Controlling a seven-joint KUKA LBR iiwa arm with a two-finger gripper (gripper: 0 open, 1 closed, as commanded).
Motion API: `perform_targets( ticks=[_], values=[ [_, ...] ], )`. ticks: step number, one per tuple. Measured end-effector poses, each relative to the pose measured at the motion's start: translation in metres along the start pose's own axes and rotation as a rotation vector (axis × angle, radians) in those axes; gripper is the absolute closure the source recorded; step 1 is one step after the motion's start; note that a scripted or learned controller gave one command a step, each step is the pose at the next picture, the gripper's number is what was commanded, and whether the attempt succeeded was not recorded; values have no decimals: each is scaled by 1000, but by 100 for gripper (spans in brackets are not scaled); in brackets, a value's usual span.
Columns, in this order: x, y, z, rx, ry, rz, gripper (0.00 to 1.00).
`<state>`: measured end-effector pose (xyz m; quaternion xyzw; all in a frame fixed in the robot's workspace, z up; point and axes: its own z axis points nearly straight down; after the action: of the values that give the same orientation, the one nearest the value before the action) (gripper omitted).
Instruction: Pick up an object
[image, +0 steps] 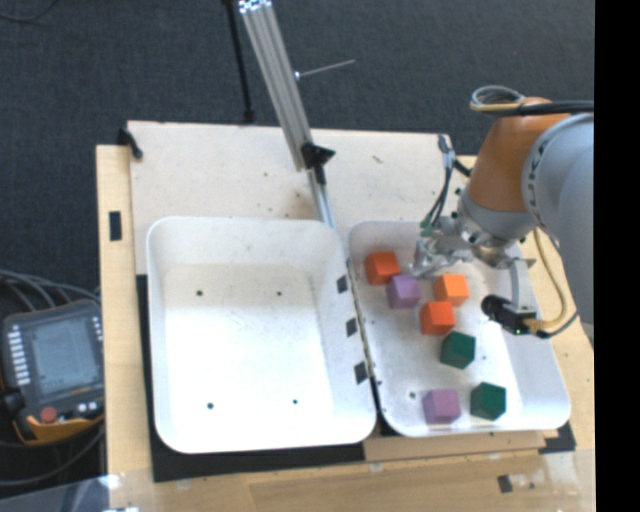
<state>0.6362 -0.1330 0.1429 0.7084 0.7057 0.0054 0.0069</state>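
The right bin (540, 395) holds several small blocks. Three orange blocks (381, 267) (452, 288) (437, 317) lie in its upper half, with a purple block (404, 291) between them. Two green blocks (458, 350) (489, 400) and a second purple block (441, 405) lie nearer the front. My gripper (428, 258) hangs low over the upper part of this bin, just above the upper purple block and between two orange ones. No block shows between its fingers.
The left bin (165, 250) sits beside the right one, its floor bare apart from a few dark specks. A metal pole (285, 90) slants up from between the bins. A teach pendant (52, 360) lies off the bench at the left.
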Motion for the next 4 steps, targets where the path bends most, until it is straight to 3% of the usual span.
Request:
perform_targets(
  ticks=[1,2,4],
  values=[
    [-8,1,-46,12,0,2,100],
    [-10,3,-92,11,0,-5,100],
    [104,-3,-91,18,4,-11,100]
  ],
)
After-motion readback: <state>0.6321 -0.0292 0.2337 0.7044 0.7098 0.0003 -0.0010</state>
